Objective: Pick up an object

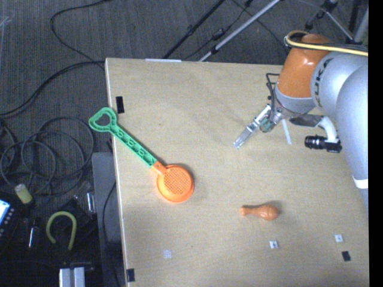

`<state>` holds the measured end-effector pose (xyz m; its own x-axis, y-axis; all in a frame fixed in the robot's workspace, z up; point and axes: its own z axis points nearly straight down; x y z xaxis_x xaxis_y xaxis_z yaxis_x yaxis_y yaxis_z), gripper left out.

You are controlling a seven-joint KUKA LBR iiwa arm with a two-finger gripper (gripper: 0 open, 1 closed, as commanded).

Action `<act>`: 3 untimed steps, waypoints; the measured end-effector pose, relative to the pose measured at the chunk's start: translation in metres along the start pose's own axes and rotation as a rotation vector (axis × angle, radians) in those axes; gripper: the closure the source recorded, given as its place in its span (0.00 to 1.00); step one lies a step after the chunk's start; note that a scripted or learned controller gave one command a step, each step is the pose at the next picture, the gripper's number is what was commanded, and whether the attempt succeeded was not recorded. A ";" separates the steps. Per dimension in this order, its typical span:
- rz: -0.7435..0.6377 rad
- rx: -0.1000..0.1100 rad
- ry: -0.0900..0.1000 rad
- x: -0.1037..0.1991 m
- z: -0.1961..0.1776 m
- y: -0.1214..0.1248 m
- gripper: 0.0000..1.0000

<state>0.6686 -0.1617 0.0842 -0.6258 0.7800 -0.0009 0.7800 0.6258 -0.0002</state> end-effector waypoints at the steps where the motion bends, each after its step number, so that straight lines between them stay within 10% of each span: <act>1: 0.000 -0.004 -0.001 0.000 -0.010 0.002 1.00; 2: 0.082 -0.001 -0.002 -0.019 -0.131 -0.021 1.00; 3: -0.053 -0.001 0.003 0.074 -0.050 0.004 1.00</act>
<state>0.6254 -0.1020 0.1344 -0.6663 0.7456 0.0020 0.7457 0.6663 0.0010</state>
